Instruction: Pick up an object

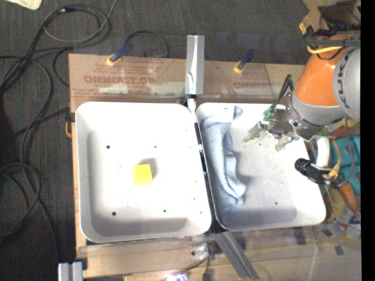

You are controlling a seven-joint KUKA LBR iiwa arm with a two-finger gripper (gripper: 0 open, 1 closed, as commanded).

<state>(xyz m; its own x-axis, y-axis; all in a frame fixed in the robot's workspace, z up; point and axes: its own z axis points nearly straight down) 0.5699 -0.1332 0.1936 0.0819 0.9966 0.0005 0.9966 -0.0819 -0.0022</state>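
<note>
A yellow block lies alone near the middle of the left bin. A grey-blue cloth is draped along the left side of the right bin. My gripper hangs over the upper right part of the right bin, to the right of the cloth and apart from it. Its fingers are spread, and nothing sits between them.
A metal divider post stands at the back between the bins. Cardboard with two clamps lies behind the bins. Cables run across the dark floor on the left. Boxes and coloured clutter crowd the right side near the arm.
</note>
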